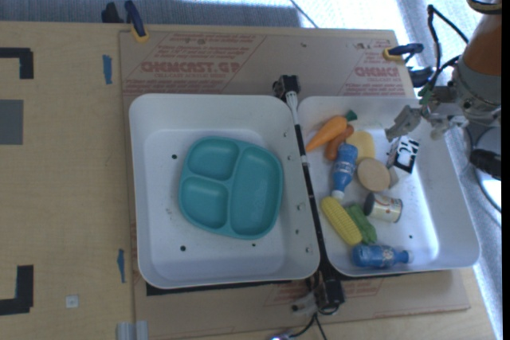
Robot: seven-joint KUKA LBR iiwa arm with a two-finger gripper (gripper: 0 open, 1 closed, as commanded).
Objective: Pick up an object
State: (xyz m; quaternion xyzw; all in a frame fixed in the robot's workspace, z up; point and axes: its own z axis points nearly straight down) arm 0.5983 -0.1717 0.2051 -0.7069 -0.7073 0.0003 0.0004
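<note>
Several toys lie heaped in the right bin (454, 247), among them a carrot (328, 130) and corn cob (341, 220). The gripper (406, 122) hovers over the bin's far right corner, its jaws' spread impossible to tell. This looks like the approach; next it must descend onto one piece.
</note>
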